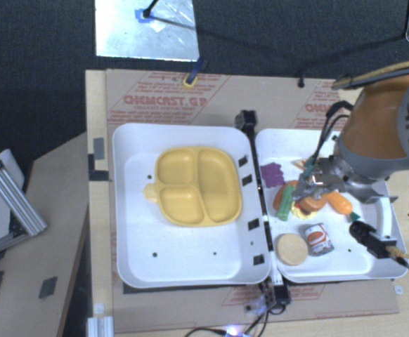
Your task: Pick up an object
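Claw (310,186): low over the right bin (384,220), among a heap of toy food; whether it is spread or closed cannot be told, nor whether it grips anything.

Right bin, contents: green piece (285,206) and orange piece (284,194) lying together just left of the claw; orange carrot-like piece (339,203) just to its right; purple piece (272,173) near the bin's left wall; tan disc (291,249) and small can (318,239) side by side toward the front, apart from the heap.

Left bin (131,188): holds a yellow divided plate (192,186).

Handling note: the pieces under the claw crowd one another, so a grasp there probably risks catching two or nudging one aside. Best practice, by judgement: centre on a single piece, close across its narrow side, lift straight up and confirm it comes along. The disc and can, standing free, look the easier picks.
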Robot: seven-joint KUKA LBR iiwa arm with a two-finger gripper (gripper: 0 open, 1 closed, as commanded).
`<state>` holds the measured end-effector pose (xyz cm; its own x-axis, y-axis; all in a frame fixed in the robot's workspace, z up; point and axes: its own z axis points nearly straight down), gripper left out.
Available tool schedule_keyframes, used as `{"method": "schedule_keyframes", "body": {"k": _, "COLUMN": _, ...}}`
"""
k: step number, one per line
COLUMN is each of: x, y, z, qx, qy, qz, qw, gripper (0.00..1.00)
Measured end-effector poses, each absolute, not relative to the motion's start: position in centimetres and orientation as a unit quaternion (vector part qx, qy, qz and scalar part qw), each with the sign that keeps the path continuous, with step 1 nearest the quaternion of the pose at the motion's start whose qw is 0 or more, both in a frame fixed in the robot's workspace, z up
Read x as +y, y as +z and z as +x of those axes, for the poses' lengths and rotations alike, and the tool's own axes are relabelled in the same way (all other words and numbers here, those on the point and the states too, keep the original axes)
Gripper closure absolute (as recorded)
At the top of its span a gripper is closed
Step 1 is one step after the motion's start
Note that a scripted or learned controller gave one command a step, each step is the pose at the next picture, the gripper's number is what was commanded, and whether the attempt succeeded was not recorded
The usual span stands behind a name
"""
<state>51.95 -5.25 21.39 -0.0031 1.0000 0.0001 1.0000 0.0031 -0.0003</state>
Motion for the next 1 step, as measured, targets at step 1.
{"method": "schedule_keyframes", "body": {"k": 1, "x": -5.77, "y": 21.64, "z": 51.42, "qx": -0.708, "qy": -0.0002, "qz": -0.707, "qw": 0.0, "gripper": 1.0}}
